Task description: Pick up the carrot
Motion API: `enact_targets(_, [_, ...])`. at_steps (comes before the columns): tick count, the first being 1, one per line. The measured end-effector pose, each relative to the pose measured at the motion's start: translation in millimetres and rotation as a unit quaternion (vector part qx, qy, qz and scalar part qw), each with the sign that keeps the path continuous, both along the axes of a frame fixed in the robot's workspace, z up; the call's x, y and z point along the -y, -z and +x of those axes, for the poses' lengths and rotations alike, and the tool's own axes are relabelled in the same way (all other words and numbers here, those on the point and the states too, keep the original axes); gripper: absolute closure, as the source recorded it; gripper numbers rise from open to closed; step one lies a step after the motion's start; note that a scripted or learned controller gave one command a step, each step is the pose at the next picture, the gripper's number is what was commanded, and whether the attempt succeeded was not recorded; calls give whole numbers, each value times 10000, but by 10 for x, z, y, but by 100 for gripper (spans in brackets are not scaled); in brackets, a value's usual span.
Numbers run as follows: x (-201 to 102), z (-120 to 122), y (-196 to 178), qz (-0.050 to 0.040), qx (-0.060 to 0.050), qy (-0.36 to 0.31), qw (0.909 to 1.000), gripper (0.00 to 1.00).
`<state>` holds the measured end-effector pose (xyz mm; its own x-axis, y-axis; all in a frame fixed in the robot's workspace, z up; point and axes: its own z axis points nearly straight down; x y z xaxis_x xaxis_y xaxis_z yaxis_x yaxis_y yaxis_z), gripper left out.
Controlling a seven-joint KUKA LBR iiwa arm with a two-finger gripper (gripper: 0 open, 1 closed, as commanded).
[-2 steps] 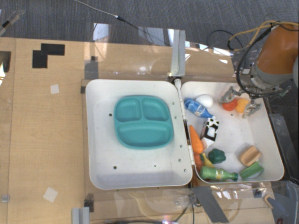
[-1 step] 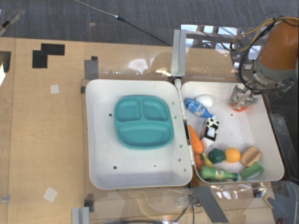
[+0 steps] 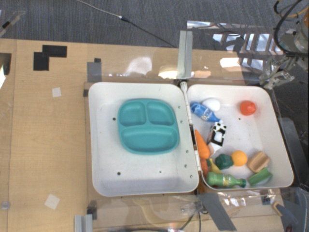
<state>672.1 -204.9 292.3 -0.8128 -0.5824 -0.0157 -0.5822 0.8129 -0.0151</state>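
Take the carrot (image 3: 202, 143) as the landmark. It lies in the right bin (image 3: 275, 129), hard against that bin's left wall, beside the divider shared with the left bin (image 3: 99, 144). Its long axis runs roughly along that wall, near edge to far edge, with the narrow tip toward the far side and the thick end toward the near side.

Nearest the camera from the carrot sits a green bottle (image 3: 225, 180) lying on its side, with a dark green round piece (image 3: 223, 161) and an orange ball (image 3: 239, 157) just to the carrot's right. A black-and-white toy (image 3: 218, 133) stands close beside the carrot's middle, on its right. Farther back are a blue crumpled wrapper (image 3: 203, 111) and a white ball (image 3: 211, 104); a red ball (image 3: 247, 108) lies well to the right. Left of the carrot, across the wall, a teal divided plate (image 3: 147, 126) rests in the left bin.

The gripper (image 3: 276, 77) hangs beyond the right bin's far right corner, well apart from the carrot; whether it is open or closed cannot be told. From there the carrot lies diagonally toward the near left, so the move likely crosses the whole bin and needs a grasp across the carrot's width.
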Motion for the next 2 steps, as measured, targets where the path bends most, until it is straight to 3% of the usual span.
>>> enact_targets(1, [-4,-9,41,12,-34,-1,10000,0])
enact_targets(2, [-764,-847,-304,-1,-34,-828,9966,0])
